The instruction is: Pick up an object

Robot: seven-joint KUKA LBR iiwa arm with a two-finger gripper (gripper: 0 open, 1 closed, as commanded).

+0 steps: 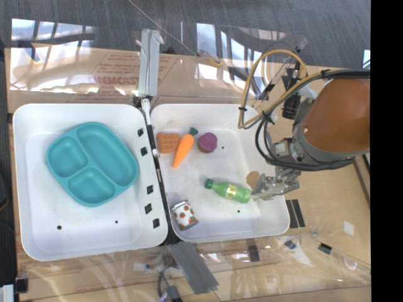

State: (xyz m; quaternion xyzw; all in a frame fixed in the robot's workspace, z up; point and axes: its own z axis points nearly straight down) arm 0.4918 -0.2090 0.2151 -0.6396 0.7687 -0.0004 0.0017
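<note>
The right bin (252,222) holds several small objects. A green bottle (228,191) lies on its side toward the front right. My gripper (272,187) hangs low at the bin's right side, just past the bottle's right end and beside a small tan round piece (253,178). An orange carrot (183,149) lies tilted at the back, between a brown waffle-like square (167,142) and a purple plum (207,142). A small white cup with red spots (183,214) lies near the front left corner.
The left bin (38,231) holds a teal divided plate (93,163). A black-clipped divider (153,168) runs between the bins. The arm's orange band (337,115) and its looping cables (271,93) overhang the right bin's right rim.
</note>
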